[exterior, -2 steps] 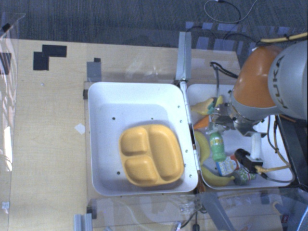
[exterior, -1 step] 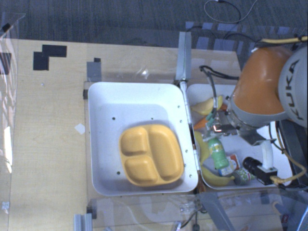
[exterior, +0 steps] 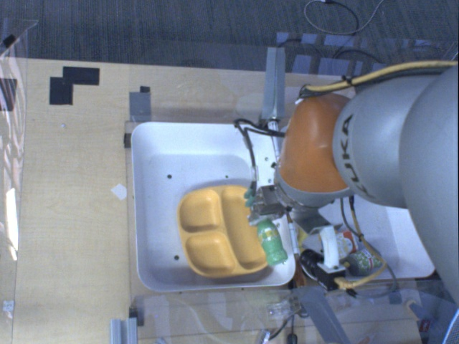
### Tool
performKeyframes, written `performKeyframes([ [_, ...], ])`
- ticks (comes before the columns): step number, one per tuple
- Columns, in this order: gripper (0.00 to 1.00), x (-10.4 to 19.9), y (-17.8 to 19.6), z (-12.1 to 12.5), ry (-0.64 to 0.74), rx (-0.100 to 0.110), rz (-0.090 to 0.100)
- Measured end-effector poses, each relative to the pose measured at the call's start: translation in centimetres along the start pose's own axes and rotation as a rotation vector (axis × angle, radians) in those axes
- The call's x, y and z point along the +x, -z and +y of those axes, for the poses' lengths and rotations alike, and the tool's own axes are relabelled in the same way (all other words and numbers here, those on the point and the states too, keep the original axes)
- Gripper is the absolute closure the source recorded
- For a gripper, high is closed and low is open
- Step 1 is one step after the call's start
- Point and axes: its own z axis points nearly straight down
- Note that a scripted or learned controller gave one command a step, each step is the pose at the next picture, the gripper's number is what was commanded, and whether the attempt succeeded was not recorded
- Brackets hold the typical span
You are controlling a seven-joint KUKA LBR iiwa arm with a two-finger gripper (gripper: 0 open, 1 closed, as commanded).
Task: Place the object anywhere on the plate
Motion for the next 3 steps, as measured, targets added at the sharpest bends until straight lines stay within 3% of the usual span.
performKeyframes([
  [1,0.00,-0.1,0.0,0.0,-0.001,-0.001,0.000],
  [2,0.00,-5.0,0.1,-0.7,0.074,-0.003,0.000],
  [3,1.00,-5.0,1.2,-0.5,0.075,-0.008,0.000],
])
